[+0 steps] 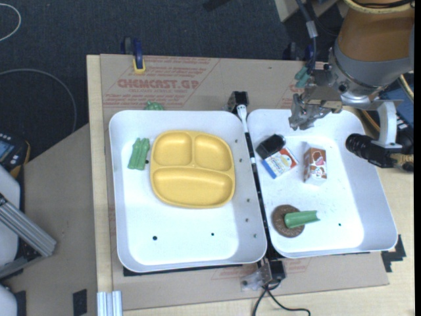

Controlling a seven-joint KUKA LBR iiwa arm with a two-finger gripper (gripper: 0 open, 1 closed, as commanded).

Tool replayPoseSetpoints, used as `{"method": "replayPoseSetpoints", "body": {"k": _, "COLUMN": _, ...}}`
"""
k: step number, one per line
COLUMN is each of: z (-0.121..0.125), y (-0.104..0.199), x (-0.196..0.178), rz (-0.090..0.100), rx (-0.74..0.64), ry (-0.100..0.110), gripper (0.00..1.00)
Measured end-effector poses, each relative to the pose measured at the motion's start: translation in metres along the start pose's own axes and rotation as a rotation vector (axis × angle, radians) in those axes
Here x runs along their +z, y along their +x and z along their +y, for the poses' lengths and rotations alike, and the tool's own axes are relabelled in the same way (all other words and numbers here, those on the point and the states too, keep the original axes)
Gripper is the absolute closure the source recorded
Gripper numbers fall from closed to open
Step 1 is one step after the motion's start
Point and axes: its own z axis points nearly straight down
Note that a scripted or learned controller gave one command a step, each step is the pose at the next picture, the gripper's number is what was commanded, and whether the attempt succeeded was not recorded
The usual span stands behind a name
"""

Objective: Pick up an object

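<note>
My gripper (304, 120) hangs over the far edge of the right bin (365, 203), with nothing seen in it. Just in front of it lie a black block (270, 144) resting against a small white, blue and red packet (281, 162), and a red and white carton (316, 164). Nearer the front, a green cylinder (302, 218) lies across a brown disc (283, 221). In the left bin (191, 236) sit a yellow divided plate (193, 168) and a green ridged piece (139, 154).
Both bins rest on a cardboard sheet (184, 81). A small green scrap (154, 106) lies behind the left bin. A blue clamp (137, 51) grips the board's far edge. A black clip (239, 102) sits where the bins meet.
</note>
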Motion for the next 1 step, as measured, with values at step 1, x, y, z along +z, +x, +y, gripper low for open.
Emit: {"method": "replayPoseSetpoints", "body": {"k": 1, "z": -0.0323, "y": 0.0737, "x": 0.0429, "rz": -0.001, "rx": -0.001, "ry": 0.002, "gripper": 1.0}}
